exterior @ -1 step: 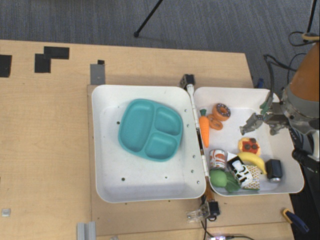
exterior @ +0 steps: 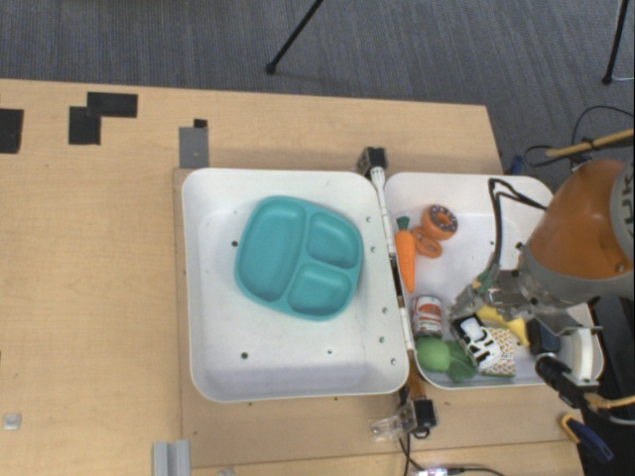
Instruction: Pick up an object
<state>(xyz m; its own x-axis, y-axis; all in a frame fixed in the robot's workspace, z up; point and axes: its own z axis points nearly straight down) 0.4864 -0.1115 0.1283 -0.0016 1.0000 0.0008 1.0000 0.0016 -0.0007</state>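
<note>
The right bin (exterior: 516, 198) holds several small objects. An orange carrot (exterior: 404, 258) lies along its left wall, and an orange round piece (exterior: 438, 222) sits beside it toward the back. A small can (exterior: 429, 315) stands near the front left, with a green lump (exterior: 440, 356) just in front of it. My gripper (exterior: 480, 339) is low in the bin's front part, right of the can and green lump, beside a yellow item (exterior: 503, 316). The arm's orange band (exterior: 585, 228) rises above it and hides the bin's right side.
The left bin (exterior: 213, 365) holds a teal divided plate (exterior: 298, 256). A raised divider (exterior: 389, 256) separates the two bins. Black cables (exterior: 508, 198) hang near the arm. The wooden bench (exterior: 89, 296) stretches to the left.
</note>
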